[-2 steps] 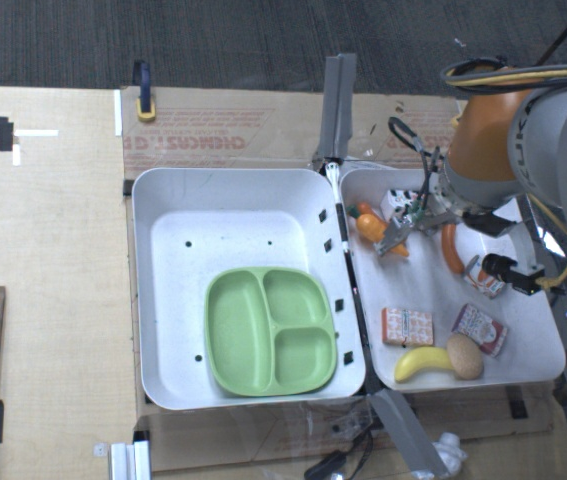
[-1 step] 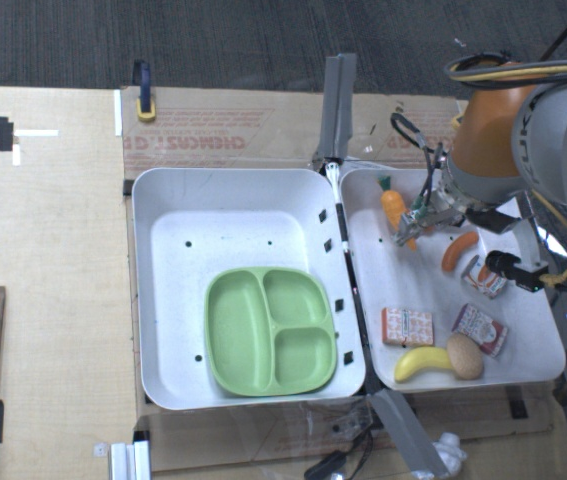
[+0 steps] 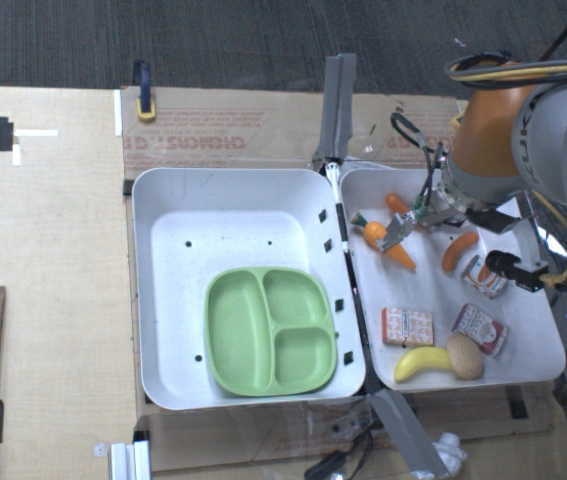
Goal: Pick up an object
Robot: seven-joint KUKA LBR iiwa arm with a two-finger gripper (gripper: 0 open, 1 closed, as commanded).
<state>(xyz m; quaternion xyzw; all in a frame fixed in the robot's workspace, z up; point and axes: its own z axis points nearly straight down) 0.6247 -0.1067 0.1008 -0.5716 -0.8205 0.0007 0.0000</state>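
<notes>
My gripper (image 3: 400, 230) hovers at the toy carrot (image 3: 387, 246); I cannot tell its opening; next, close and lift

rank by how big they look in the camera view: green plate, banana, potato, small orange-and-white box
1. green plate, by far the largest
2. banana
3. small orange-and-white box and potato: they look about alike, so no ranking between them.

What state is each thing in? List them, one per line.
pincer: low in the right bin, over a carrot
green plate: flat in the left bin, nothing on it
banana: lying at the front wall
potato: touching the banana
sausage: lying loose
</notes>
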